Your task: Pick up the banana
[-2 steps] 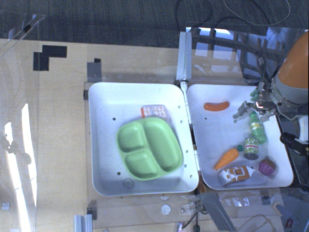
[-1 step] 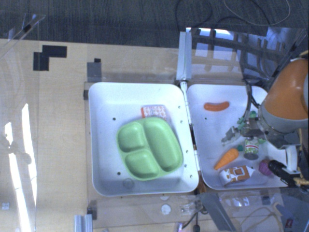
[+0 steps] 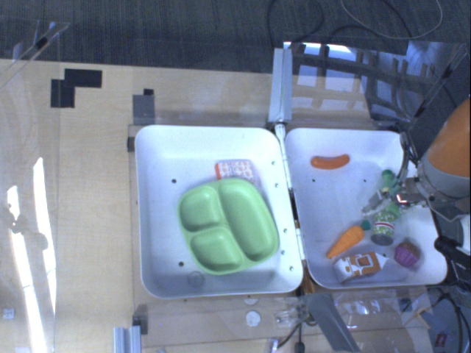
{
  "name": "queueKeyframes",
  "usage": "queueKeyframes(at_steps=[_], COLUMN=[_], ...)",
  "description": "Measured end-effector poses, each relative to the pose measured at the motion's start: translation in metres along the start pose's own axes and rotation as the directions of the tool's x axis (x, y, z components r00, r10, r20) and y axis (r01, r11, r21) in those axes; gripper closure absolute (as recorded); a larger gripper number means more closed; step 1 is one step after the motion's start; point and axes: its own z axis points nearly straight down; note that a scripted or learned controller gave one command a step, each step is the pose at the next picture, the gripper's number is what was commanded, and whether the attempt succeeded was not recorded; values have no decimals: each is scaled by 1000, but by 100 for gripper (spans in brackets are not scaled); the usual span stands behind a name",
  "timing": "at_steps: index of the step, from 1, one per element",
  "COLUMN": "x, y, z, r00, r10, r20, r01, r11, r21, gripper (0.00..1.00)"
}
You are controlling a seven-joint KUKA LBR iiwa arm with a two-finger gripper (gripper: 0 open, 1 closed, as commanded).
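Camera view looks down on a pale wooden counter [image 3: 88, 219] carrying two white bins. Left bin [image 3: 158, 197] holds a green divided plate [image 3: 228, 226] with a small red-and-white packet [image 3: 235, 170] just behind it. Right bin [image 3: 324, 197] holds an orange sausage-shaped toy [image 3: 330, 162] near its far wall, a carrot [image 3: 346, 241], a small carton [image 3: 359, 265], a purple piece [image 3: 407, 254] and a round grey-green item [image 3: 383, 231]. I see no banana that I can make out. The gripper [image 3: 390, 201] sits low over the right bin beside that round item; whether its fingers are parted or closed, I cannot tell.
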Motion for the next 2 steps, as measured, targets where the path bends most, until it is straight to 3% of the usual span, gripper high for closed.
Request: queueKeyframes(at_steps=[1, 2], x=[70, -1], y=[13, 40], z=[18, -19], r00=[983, 940], r10=[-182, -341], r20=[-2, 1], r01=[182, 341], r11=[983, 940], r21=[-1, -2], gripper=[0, 0])
